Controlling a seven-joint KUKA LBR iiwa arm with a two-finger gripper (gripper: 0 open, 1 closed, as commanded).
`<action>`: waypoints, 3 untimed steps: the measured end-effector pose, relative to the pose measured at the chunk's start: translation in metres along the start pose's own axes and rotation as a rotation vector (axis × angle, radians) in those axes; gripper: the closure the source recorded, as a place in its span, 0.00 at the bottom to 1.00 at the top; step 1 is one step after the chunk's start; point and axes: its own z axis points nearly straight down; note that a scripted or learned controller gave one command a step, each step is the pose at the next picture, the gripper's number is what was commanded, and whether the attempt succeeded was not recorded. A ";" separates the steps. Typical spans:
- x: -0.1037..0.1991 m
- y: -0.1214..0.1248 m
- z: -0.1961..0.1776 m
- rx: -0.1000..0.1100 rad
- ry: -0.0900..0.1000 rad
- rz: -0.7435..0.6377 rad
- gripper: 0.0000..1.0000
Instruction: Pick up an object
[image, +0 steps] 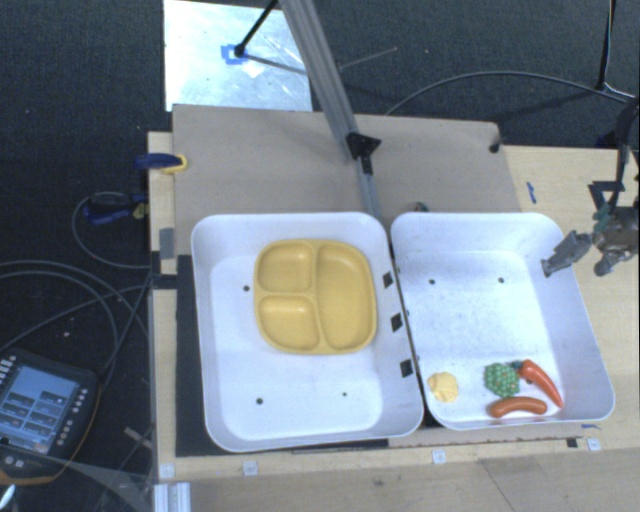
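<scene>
Nearest, in the right bin's front corner, lie a pale yellow lump, a green broccoli piece, a carrot and a sausage, bunched close together, probably having slid there; any one would serve as the object to pick. Left of that bin, the other bin holds a yellow divided plate. Farther back, over the right bin's far right rim, the gripper hovers with fingers spread apart and nothing between them, well apart from the food. No writing is legible.
</scene>
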 end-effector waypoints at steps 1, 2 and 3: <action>0.000 0.000 0.000 0.000 0.000 0.000 0.00; -0.001 0.004 0.042 0.003 0.000 0.005 0.00; 0.001 0.006 0.105 0.005 0.001 0.006 0.00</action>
